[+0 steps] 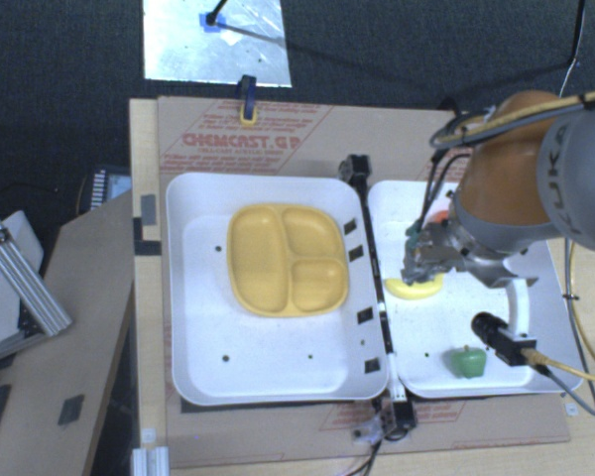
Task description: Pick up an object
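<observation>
I've got the gripper (417, 266) low in the right bin (535, 375), sitting on top of the yellow banana-like piece (415, 289), probably lined up to grab it. Can't tell the finger state; the wrist hides it. Arm reaches in from the right, bent down steeply. Green pepper-like toy (467, 362) lies apart near the front edge. Yellow divided plate (286, 259) sits in the left bin (203, 365), unused.

A robotics lab is shown. A grey KUKA arm (521, 181) is mounted over a bench (144, 365) covered with labelled cardboard (243, 132). Cables and aluminium framing (15, 271) are seen alongside.
</observation>
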